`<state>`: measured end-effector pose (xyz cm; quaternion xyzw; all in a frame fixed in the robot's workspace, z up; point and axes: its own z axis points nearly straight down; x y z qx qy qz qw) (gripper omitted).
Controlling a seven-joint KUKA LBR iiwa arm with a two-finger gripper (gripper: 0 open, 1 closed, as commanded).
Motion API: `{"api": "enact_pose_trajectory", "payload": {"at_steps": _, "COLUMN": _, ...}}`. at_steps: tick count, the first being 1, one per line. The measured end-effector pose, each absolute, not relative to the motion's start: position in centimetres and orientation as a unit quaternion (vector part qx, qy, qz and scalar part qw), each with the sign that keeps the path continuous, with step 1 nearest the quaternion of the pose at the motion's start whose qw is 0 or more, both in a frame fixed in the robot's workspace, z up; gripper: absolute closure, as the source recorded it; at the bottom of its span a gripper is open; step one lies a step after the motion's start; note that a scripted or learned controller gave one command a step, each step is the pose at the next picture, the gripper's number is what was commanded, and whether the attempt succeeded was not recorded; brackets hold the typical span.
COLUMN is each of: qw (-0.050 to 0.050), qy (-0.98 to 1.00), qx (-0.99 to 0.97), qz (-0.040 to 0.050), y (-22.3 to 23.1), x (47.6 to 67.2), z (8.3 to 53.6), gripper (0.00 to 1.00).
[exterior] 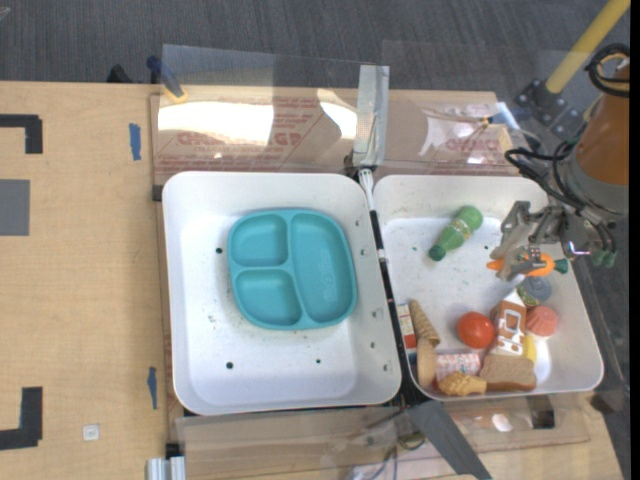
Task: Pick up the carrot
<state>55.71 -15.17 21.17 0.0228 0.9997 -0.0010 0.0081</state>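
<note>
Carrot (521, 262) sits clamped between the gripper (527, 258) fingers over the right bin (420, 213), so you're mid-grasp; next you need a clean straight lift.

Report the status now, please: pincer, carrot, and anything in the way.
Pincer low over right bin. Carrot between its fingers, gripped. Nothing in the way.

Grey metal claw (530, 240) beneath an orange band, with black cables.
</note>
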Motion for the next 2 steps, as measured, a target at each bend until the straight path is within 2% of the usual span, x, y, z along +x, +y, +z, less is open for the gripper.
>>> {"api": "enact_pose_trajectory", "payload": {"at_steps": 1, "qw": 0.005, "qy": 1.000, "qx": -0.022, "qz": -0.0025, "y": -21.9, "x": 53.2, "z": 22.8, "gripper": 1.00}}
{"api": "enact_pose_trajectory", "payload": {"at_steps": 2, "qw": 0.002, "qy": 1.000, "qx": -0.018, "qz": 0.0007, "y": -16.5, "x": 49.0, "z": 21.5, "gripper": 1.00}}
